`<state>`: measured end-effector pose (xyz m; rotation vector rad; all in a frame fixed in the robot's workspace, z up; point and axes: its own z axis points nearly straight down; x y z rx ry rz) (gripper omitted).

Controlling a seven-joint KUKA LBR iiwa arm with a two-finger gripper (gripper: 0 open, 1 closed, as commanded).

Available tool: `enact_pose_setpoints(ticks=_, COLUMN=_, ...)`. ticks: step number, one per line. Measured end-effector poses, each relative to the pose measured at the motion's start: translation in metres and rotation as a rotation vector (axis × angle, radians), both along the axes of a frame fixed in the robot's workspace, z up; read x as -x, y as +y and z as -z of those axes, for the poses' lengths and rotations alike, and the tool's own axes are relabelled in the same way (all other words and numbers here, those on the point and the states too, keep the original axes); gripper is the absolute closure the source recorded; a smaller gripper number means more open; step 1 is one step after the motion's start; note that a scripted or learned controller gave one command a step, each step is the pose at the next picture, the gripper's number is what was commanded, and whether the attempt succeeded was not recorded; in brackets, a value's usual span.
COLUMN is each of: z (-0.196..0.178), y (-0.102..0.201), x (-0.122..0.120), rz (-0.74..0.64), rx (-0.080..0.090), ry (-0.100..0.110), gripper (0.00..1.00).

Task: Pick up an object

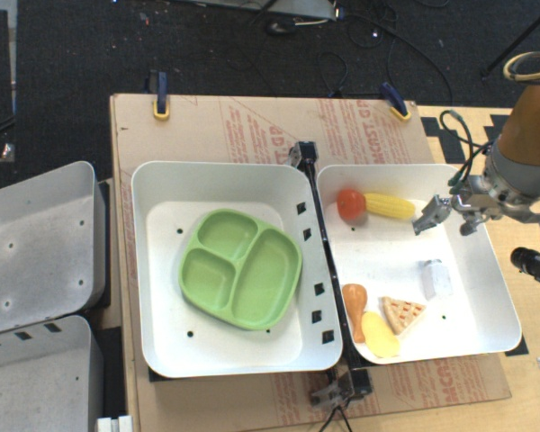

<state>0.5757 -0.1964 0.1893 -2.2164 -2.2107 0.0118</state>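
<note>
Left bin [153,268] white, holding lime-green divided plate [241,267]. Right bin [486,268] white; inside it: red tomato [350,204], yellow corn cob [389,206], pale grey block [436,278], orange carrot [355,304], yellow lemon [379,334], tan waffle-patterned wedge [402,313]. Bench board [216,124] tan with red print.

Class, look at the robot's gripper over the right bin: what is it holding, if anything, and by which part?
Nothing. The gripper hangs with its jaws apart above the right bin, just right of the corn cob, with nothing between them.

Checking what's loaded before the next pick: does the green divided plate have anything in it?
Empty. The green divided plate lies flat in the left bin, and all three of its compartments show bare green.
</note>
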Motion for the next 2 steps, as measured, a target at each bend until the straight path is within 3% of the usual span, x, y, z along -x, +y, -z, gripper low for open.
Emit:
enact_pose_setpoints(ticks=1, z=-0.007, y=0.001, x=-0.003, rz=-0.003, rx=0.003, ry=-0.013, gripper=0.00)
enact_pose_setpoints(ticks=2, z=0.044, y=-0.001, x=-0.013, rz=-0.004, rx=0.002, ry=-0.010, gripper=0.00)
